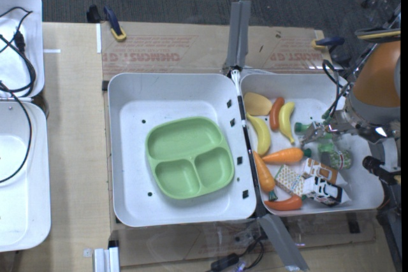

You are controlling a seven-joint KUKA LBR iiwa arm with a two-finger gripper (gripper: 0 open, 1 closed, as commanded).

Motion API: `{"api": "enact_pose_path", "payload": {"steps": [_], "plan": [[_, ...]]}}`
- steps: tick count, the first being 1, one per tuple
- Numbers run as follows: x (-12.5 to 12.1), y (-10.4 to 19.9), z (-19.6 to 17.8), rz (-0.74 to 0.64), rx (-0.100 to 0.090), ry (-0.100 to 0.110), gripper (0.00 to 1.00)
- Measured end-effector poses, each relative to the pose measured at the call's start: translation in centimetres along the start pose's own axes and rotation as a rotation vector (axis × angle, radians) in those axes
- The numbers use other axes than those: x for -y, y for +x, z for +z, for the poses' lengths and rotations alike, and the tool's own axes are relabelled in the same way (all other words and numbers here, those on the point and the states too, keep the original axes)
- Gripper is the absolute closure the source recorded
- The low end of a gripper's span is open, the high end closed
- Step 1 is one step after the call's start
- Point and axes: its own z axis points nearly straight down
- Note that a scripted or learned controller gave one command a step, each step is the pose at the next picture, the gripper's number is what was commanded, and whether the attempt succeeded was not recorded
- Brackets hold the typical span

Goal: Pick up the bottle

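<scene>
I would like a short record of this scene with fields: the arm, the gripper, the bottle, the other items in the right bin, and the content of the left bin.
arm: reaches in from the right, over the right bin
gripper: low over the right bin, beside the bottle
bottle: green, lying in the right bin
other items: bananas, carrots, cartons
left bin: holds a green divided plate
</scene>
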Motion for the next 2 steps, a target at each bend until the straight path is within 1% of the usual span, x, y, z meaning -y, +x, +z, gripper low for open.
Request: {"api": "enact_pose_path", "payload": {"steps": [1, 2], "plan": [[0.0, -0.1, -0.9, 0.004, 0.001, -0.001, 1.0], [-6.5, 1.1, -13.8, 0.298, 0.002, -0.001, 1.0]]}}
